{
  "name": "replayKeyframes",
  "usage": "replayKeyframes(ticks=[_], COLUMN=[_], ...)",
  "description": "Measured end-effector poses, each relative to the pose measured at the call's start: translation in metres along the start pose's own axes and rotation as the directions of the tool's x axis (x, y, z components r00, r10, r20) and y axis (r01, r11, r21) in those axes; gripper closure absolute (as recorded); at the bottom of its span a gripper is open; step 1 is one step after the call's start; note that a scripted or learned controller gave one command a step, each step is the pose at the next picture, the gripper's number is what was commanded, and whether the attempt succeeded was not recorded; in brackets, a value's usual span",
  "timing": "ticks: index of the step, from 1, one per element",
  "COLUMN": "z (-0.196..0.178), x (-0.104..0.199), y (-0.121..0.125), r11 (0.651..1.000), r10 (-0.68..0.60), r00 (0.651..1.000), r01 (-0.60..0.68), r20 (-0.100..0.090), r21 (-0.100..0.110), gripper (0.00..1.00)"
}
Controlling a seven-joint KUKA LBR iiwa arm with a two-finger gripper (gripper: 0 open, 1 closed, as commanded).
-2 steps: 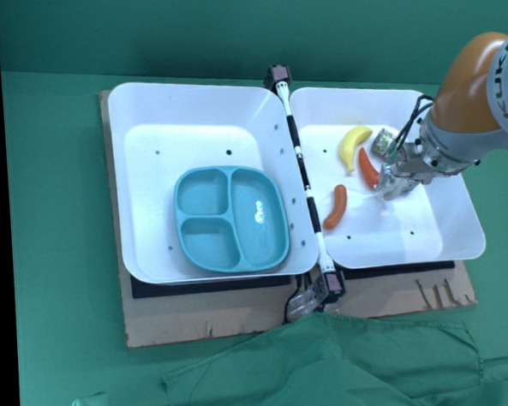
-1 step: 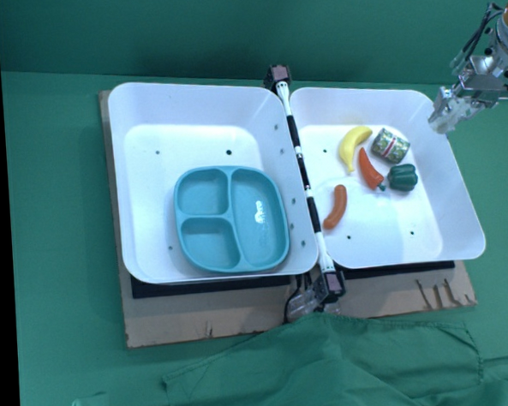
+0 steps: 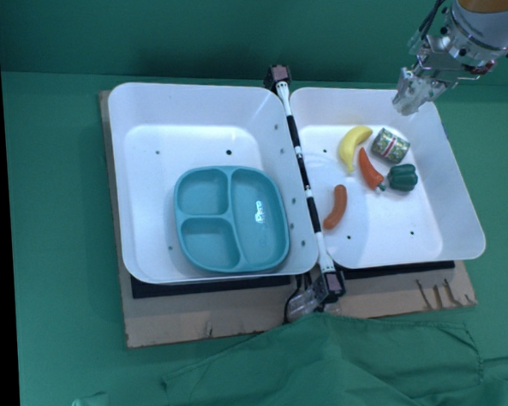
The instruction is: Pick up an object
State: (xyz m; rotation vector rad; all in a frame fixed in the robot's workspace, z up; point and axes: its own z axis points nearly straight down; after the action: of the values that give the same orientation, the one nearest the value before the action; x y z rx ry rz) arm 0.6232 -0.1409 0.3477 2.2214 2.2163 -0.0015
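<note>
The right bin [image 3: 427, 230] holds a yellow banana [image 3: 352, 144], a small can with a green label [image 3: 390, 145], an orange carrot [image 3: 369, 169], a green pepper [image 3: 403, 178] and a reddish sausage [image 3: 335, 207]. My gripper [image 3: 409, 94] hangs above the bin's far edge, up and to the right of the can. It is apart from all the objects. Nothing shows between its fingers.
In the left bin [image 3: 145, 110] lies a teal plate with three compartments [image 3: 231, 218]. A black and white rod [image 3: 301, 165] runs along the divide between the bins. Both bins rest on cardboard over green cloth.
</note>
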Motion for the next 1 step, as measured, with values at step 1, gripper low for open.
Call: replayKeyframes(ticks=[1], z=[-0.0023], x=[-0.0438], y=[0.0779], r11=[1.0], r10=[0.001], r00=[1.0], r01=[-0.001], r20=[0.001], r21=[0.001], gripper=[1.0])
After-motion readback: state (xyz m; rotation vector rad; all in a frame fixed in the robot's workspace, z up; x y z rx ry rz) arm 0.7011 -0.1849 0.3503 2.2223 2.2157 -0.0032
